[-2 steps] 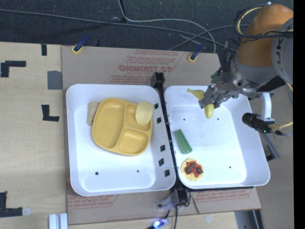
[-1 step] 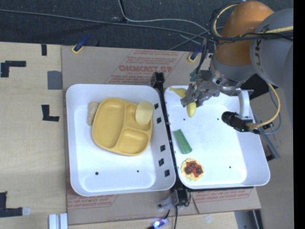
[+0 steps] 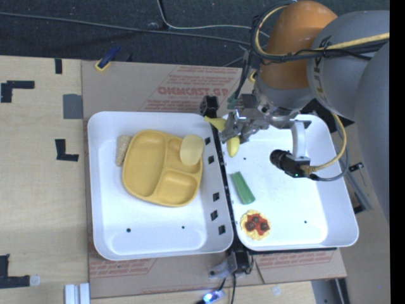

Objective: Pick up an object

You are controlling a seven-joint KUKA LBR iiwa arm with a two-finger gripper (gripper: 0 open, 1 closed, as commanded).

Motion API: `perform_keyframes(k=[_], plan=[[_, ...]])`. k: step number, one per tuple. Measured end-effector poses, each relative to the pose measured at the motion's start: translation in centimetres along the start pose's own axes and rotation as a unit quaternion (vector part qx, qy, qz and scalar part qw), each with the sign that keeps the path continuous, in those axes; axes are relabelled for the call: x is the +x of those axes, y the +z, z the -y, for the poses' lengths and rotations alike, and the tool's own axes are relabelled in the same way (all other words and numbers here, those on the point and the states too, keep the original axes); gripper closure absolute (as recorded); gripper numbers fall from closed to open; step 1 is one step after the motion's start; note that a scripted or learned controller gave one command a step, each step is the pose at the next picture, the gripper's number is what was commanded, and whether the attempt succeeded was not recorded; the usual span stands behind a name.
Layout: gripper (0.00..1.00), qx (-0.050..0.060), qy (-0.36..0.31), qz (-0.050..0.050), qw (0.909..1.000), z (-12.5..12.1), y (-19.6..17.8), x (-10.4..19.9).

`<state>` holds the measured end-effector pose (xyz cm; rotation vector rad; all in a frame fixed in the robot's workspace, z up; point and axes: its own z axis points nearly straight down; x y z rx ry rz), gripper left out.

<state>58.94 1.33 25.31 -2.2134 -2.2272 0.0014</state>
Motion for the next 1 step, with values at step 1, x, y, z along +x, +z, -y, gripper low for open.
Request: perform_keyframes(k=[1], plan=[[1.0,0.001,0.001,0.001,1.0,-0.64,2.39,5.35]])
